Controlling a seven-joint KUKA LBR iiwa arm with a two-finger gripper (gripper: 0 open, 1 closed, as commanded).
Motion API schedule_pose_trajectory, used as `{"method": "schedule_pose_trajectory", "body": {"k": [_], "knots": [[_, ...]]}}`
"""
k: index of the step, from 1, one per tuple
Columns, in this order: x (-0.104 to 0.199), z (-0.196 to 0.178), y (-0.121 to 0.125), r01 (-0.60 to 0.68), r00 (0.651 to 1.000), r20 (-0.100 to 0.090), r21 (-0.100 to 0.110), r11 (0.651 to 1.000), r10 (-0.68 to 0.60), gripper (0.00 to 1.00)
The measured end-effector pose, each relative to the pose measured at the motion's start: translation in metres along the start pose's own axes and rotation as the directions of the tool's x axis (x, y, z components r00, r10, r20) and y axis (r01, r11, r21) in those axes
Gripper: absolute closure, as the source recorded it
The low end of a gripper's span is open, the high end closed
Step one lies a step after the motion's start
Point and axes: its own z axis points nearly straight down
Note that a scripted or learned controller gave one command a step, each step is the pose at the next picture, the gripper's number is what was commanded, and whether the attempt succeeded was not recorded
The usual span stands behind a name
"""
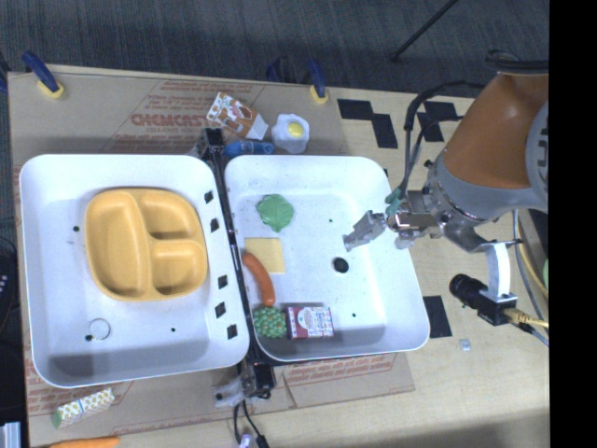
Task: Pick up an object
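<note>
We can't tell how our gripper (364, 231) stands. It hangs over the right bin (401, 320) with nothing in it. The nearest thing, a soft green lettuce toy (275, 212), looks light and squishy; we'd pinch its middle.

A robotics lab: clamped cardboard bench (168, 110), white bins (37, 250), toy food (275, 211).
</note>
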Motion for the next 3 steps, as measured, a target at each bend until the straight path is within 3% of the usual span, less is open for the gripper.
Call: {"method": "schedule_pose_trajectory", "body": {"k": [1,2,3], "knots": [[0.024,0.093,-0.015,0.047,0.999,0.0,0.002,0.999,-0.047,0.0],[0.059,0.183,-0.02,-0.227,0.974,-0.001,-0.002,0.974,0.227,0.0],[0.059,0.173,-0.02,-0.222,0.975,-0.001,0.001,0.975,0.222,1.0]]}}
